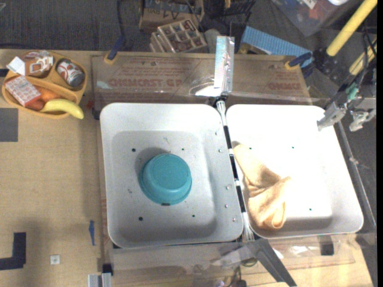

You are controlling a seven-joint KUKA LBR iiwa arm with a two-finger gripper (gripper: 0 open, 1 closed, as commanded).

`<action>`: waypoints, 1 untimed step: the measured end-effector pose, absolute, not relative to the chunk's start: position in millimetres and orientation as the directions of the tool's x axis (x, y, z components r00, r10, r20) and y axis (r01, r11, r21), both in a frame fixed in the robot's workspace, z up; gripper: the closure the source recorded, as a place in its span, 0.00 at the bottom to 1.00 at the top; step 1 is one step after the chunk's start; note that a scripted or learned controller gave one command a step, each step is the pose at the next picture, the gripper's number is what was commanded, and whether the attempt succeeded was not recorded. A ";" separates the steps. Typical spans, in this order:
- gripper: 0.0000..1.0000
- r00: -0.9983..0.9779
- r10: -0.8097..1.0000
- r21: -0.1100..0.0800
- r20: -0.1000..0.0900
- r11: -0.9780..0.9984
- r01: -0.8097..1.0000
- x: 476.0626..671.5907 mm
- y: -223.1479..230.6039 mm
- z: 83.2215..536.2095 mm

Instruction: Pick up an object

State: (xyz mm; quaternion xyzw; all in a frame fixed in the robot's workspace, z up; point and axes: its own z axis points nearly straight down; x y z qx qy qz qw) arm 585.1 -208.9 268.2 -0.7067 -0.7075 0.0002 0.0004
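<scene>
scanning from the left, you are seeing a yellow tray (pixel 12 92) off the bins at the bench's far corner, holding a banana (pixel 64 107) and small packaged items. these are lying well apart from both bins and are not likely targets.

moving right, the left bin (pixel 114 130) is holding a teal bowl (pixel 166 179), sitting mouth-down near the bin's middle, touching nothing else. the divider between the bins is running just right of it.

continuing right, the right bin (pixel 311 160) is holding a tan cloth (pixel 263 190), crumpled against the bin's left wall and trailing toward its near edge. the rest of that bin's floor is bare.

at the far right, the gripper (pixel 341 113) is hanging over the right bin's far right corner, with nothing between its fingers. you cannot tell from this view whether it is released or clenched.

judging the step in hand: the arm is standing at the approach stage, with no object yet chosen or contacted. the next move is calling for travel leftward and toward the near edge, then a descent. the cloth is the nearer candidate; you are likely needing a pinch on a raised fold. the bowl is offering a smooth domed surface, which is probably harder to grip.
</scene>
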 end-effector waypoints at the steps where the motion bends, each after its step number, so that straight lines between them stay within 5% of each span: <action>1: 0.00 -0.272 0.962 0.005 -0.004 0.272 0.962 627.5 -195.7 241.3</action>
